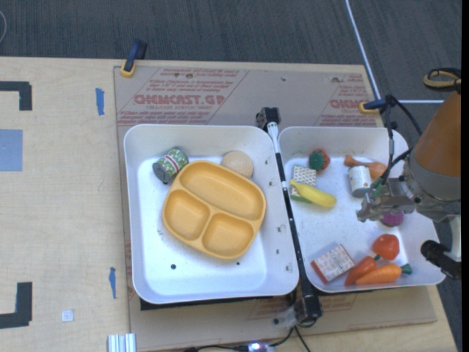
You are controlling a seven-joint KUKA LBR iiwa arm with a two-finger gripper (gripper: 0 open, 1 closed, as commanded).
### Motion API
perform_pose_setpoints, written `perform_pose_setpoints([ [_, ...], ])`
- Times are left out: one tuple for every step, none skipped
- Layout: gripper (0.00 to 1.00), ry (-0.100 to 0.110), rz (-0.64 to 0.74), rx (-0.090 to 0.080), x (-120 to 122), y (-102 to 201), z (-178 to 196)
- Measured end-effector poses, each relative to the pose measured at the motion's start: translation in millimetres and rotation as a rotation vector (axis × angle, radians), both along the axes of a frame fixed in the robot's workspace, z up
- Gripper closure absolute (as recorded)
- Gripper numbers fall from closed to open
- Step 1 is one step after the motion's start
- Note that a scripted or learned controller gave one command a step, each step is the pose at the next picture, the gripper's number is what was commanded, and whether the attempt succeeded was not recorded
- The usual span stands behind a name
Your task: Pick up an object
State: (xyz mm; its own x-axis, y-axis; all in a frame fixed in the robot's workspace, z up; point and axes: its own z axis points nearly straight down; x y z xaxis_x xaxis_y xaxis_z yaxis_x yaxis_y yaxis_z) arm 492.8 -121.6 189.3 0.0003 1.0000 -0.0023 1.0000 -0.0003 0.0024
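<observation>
The right bin point(322, 226) holds several toy foods: a yellow banana point(314, 194), a red strawberry point(318, 159), a waffle-patterned cracker point(304, 174), a white cylinder point(358, 180), an orange piece point(368, 167), a red tomato point(386, 246), a carrot and a red pepper point(377, 272), and a small patterned box point(332, 261). My gripper point(377, 209) hangs low over the right side of this bin, just below the white cylinder. A purple object point(393, 219) shows right beside it, partly hidden by the gripper body.
The left bin point(143, 218) carries a yellow divided plate point(214, 208), a green-labelled can point(170, 164) and a beige round item point(237, 163). A black divider rail point(282, 189) runs between the bins. Cables trail near the arm at the right.
</observation>
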Motion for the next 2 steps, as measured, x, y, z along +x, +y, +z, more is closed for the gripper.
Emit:
perform_pose_setpoints([
  [0.0,0.0,0.001,0.001,0,1,0],
  [0.0,-0.002,0.001,0.002,13,20,-103],
])
